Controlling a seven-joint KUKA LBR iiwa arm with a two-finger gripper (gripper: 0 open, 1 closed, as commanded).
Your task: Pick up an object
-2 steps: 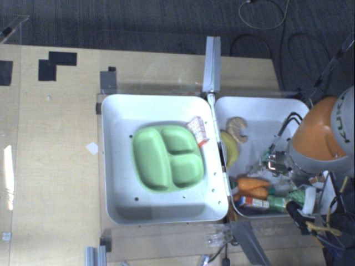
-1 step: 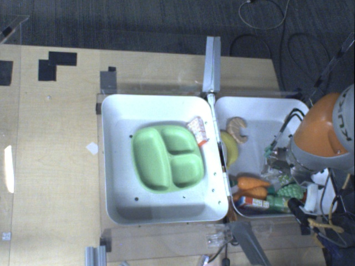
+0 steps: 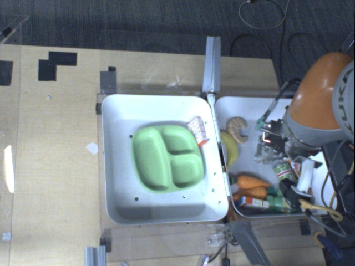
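The green three-compartment plastic tray [image 3: 166,157] lies upside-right in the middle of the left white bin [image 3: 113,148], and everything else is placed from it. Touching the tray's upper right corner is a small red-and-white packet [image 3: 197,131], leaning against the divider between the bins. Right of the tray, across that divider, the right white bin [image 3: 247,105] holds a yellow rounded object [image 3: 229,146] close by the divider, a tan curved piece [image 3: 237,127] just above it, and two orange carrot-like pieces [image 3: 252,186] lower down beside a flat printed carton [image 3: 263,204]. Further right again the grey arm with its orange band [image 3: 317,96] reaches over this bin — its gripper [image 3: 270,148] hangs low among the clutter, well apart from the tray, with nothing seen in its grasp.
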